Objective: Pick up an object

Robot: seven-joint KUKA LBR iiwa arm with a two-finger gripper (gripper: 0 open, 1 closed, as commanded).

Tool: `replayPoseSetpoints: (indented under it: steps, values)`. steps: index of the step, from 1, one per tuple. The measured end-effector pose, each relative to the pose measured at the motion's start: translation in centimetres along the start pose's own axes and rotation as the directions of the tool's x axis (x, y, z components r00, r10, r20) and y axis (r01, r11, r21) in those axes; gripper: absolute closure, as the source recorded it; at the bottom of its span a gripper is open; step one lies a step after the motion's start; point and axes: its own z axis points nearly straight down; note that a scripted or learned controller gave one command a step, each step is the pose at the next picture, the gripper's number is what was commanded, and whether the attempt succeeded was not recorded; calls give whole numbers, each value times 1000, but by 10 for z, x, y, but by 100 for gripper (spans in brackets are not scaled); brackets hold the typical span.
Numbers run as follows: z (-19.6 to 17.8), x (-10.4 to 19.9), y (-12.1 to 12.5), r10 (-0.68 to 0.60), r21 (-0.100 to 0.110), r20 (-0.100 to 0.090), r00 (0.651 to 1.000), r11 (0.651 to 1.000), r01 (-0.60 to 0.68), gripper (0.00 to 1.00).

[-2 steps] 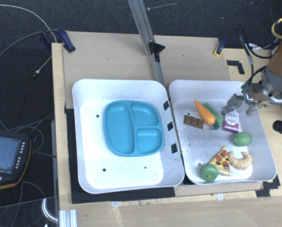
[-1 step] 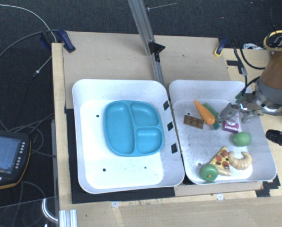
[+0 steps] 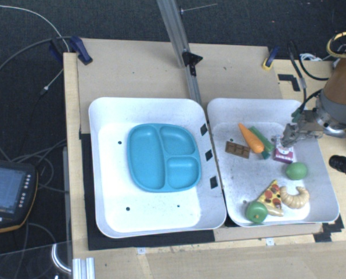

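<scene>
Hovering low in the right bin (image 3: 324,156), the claw (image 3: 287,139) sits directly over a small purple-and-white packet (image 3: 283,154) (likely its target), positioned for descent; its spread I cannot tell.

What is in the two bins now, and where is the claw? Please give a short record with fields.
left bin: blue divided plate
right bin: carrot, chocolate piece, lime, pizza slice, croissant, green apple, small purple and white item
claw: low over the right bin, above the purple and white item
grasp: cannot tell
</scene>
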Motion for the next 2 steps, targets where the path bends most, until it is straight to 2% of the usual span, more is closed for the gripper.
replayPoseSetpoints:
  steps: [1, 2]
  values:
    - [-62, 7, 5, -1, -7, 4, 1000, 1000, 1, 100]
    - [-66, 7, 6, -1, -2, 2, 1000, 1000, 1, 100]
